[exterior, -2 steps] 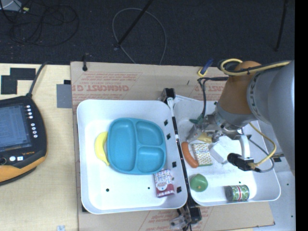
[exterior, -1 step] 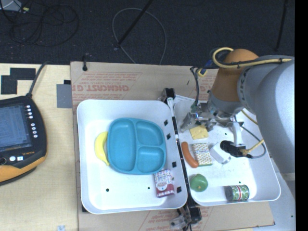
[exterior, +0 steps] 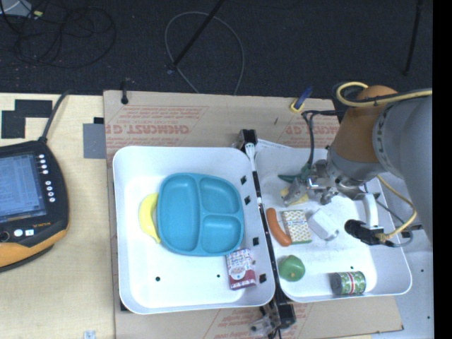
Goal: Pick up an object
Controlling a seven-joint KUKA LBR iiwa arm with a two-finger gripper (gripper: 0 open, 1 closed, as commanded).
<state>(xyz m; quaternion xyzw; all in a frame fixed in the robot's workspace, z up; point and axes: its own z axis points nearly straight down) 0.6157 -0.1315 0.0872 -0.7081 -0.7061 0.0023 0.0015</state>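
Note:
My gripper hangs low over the back of the right bin. It is just above a patterned packet and close to a small white block. A teal object lies partly hidden under the gripper's left side. An orange sausage-shaped piece lies along the bin's left wall. A green apple and a green can on its side rest near the front edge. I see nothing lifted off the bin floor.
The left bin holds a blue divided plate, a yellow banana tucked under its left rim, and a red and white carton at the front right. A tablet pendant lies left of the bench.

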